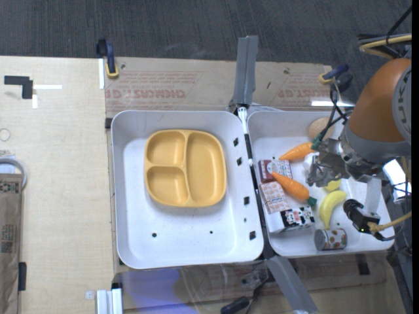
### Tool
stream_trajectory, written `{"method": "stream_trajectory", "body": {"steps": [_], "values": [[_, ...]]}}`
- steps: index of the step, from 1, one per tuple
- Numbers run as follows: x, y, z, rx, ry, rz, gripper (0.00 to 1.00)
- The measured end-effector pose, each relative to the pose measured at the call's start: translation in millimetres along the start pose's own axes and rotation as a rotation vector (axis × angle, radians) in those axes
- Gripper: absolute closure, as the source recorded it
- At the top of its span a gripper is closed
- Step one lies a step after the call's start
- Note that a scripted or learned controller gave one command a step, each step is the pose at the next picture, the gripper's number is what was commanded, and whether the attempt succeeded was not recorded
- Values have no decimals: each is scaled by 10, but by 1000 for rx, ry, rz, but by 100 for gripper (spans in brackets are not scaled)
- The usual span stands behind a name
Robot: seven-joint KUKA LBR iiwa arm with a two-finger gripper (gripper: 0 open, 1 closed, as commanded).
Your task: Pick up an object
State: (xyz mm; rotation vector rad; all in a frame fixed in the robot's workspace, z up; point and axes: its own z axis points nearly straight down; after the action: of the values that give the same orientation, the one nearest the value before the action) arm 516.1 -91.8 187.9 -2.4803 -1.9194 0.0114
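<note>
At the lower right of the frame, nearest the camera, a small can (330,239) lies on its side in the right bin (386,244), with a yellow banana (330,205) just above it and a cow-patterned carton (294,218) to its left. Two carrots (291,186) and a couple of printed packets (273,196) crowd the bin's left part. The left bin (127,195) holds a yellow divided plate (185,167). The pincer (321,170) hangs low over the right bin, just right of the carrots and above the banana; whether it is wide or narrow I cannot tell, and nothing is seen gripped. It looks like the approach step: nothing lifted yet. The next move likely calls for settling on one item, perhaps a carrot or the banana, and closing squarely without nudging neighbours.
</note>
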Motion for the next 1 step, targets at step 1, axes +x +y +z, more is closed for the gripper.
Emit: {"method": "stream_trajectory", "body": {"steps": [1], "values": [[-2, -1, 1, 0, 0, 0, 0]]}}
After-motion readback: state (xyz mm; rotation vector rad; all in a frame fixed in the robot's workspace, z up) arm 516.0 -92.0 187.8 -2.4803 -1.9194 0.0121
